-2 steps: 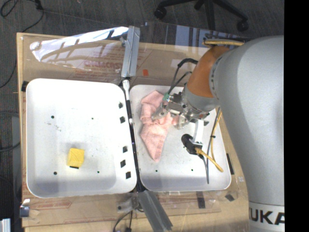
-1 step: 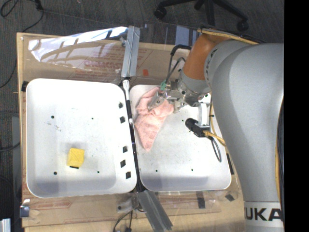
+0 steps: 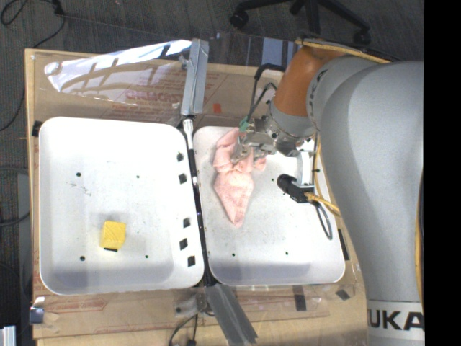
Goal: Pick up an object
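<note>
Two shallow white bins sit side by side on the table (image 3: 144,96), with a metal rail (image 3: 194,78) running up from the gap between them at the far side. The pink cloth (image 3: 234,182) lies crumpled in the right bin (image 3: 288,265), in its left half and close to the wall it shares with the left bin (image 3: 108,157). The cloth is wide and bunched at its far end and narrows to a point toward the near side of the bin.

The arm (image 3: 360,157) reaches in from the right, its orange band (image 3: 297,85) above the far edge of the right bin. The claw (image 3: 252,141) is low over the far, bunched end of the cloth, at its right-hand part, and overlaps the fabric in this view. Whether the claw is apart, together or clamped on the cloth cannot be told from here, because the wrist and the folds hide it. The cloth rests on the bin floor along its whole length.

The yellow block (image 3: 113,235) lies flat in the near part of the left bin, well apart from the cloth and the claw. Beyond the table, the base of an office chair (image 3: 302,2) stands on the dark floor (image 3: 144,6)
</note>
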Controlling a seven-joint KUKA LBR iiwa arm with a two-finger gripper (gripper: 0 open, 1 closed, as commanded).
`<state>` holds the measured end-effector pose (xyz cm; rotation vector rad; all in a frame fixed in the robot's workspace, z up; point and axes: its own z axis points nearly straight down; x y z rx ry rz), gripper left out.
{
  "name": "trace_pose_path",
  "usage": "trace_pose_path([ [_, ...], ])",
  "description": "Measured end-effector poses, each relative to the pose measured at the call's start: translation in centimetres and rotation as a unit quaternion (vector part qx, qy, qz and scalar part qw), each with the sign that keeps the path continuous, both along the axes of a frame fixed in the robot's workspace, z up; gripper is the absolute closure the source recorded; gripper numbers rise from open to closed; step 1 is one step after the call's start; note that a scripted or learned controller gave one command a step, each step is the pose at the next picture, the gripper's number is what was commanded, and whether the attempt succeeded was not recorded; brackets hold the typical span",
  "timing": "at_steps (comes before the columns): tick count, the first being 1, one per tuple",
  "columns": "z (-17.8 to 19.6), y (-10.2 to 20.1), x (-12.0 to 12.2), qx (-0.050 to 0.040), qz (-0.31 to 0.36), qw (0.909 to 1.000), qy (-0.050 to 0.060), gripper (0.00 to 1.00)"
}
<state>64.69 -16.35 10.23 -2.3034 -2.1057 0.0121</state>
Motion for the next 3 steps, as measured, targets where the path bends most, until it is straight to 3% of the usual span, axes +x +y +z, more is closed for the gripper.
trace_pose_path([
  [1, 3.7, -0.7, -0.6, -0.0038, 0.022, 0.9997, -0.007, 1.00],
  [2, 3.7, -0.7, -0.6, -0.0037, 0.022, 0.9997, -0.007, 0.00],
  [3, -0.8, -2.9, 1.0, -0.0020, 0.028, 0.9996, -0.005, 0.00],
])
